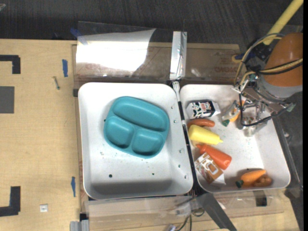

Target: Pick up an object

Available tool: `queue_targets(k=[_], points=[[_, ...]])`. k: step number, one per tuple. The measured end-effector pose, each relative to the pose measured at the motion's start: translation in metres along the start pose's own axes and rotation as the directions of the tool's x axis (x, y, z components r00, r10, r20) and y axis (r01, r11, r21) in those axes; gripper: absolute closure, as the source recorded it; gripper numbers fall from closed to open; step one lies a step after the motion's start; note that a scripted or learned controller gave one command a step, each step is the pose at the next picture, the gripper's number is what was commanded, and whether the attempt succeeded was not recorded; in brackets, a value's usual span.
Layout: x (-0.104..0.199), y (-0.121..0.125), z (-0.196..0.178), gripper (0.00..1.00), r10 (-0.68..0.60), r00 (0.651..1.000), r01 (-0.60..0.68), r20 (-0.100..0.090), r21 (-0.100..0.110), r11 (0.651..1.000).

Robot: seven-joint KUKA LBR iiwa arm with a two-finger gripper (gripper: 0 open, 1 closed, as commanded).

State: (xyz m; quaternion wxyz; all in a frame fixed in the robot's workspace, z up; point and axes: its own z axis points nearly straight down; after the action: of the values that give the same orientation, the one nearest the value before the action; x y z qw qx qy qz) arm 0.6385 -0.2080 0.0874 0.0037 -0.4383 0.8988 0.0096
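Note:
My gripper (250, 121) hangs low over the upper right part of the right bin (269, 150). It is open, and bare white bin floor shows between its fingers. A small orange and green toy (231, 115) lies just left of the gripper, apart from it. Further left are a black and white carton (201, 109), a red sausage (201, 123) and a yellow toy (206, 135). Below them lie an orange-red piece (217, 156) and a brown packet (208, 169). An orange carrot-like toy (254, 178) rests near the bin's front right corner.
The left bin (96, 167) holds a teal divided plate (137, 126). A raised rim (182, 129) separates the two bins. Yellow and black cables (255, 49) loop off the wrist above the right bin's back edge.

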Motion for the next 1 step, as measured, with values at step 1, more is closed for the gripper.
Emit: queue_targets(k=[1], points=[[-0.003,-0.0029,-0.0005,0.0,-0.077,0.997,0.077,-0.001,0.0,0.997]])
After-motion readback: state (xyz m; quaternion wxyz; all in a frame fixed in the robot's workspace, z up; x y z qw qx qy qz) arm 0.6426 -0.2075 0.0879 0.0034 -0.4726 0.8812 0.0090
